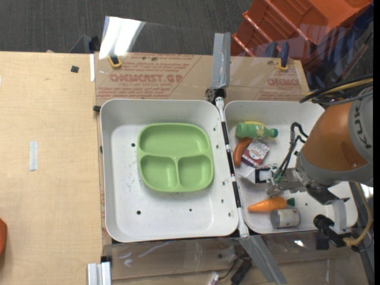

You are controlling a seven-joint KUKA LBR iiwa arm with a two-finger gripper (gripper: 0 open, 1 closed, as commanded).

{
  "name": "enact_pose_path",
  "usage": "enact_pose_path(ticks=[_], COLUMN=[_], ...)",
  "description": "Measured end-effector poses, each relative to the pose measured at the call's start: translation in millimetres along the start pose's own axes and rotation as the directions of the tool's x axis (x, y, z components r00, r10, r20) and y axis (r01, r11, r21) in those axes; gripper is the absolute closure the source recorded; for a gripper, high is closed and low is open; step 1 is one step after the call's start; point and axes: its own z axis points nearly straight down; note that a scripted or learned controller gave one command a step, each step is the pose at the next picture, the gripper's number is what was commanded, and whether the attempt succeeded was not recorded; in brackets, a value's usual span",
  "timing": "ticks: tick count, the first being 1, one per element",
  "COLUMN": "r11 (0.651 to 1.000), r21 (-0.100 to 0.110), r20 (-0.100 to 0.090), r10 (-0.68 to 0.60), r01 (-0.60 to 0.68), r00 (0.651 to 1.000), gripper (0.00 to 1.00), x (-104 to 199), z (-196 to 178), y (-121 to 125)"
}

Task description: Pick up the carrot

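Note:
The orange carrot (267, 205) lies on its side near the front of the right bin (309, 113), its pointed end to the left and its green stub to the right. My gripper (276, 184) hangs just above the carrot's right half, under the grey and orange arm (332, 144) that comes in from the right. From this slanted view I cannot tell if it touches the carrot.
In the right bin there are also a yellow-green bottle (256, 129), a brown sausage (238, 152), a red-white packet (257, 152), a small black-white item (261, 174) and a grey can (286, 218) right beside the carrot. The left bin (119, 177) holds a green divided plate (176, 157).

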Motion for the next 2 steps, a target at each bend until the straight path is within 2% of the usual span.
enact_pose_path(ticks=[1, 2], r11=[1.000, 1.000], r21=[0.001, 0.000], r20=[0.000, 0.000], r10=[0.000, 0.006], r01=[0.000, -0.006], r00=[1.000, 1.000], gripper=[0.00, 0.00], x=[0.0, 2.6], z=[0.1, 8.3], y=[-0.2, 0.0])
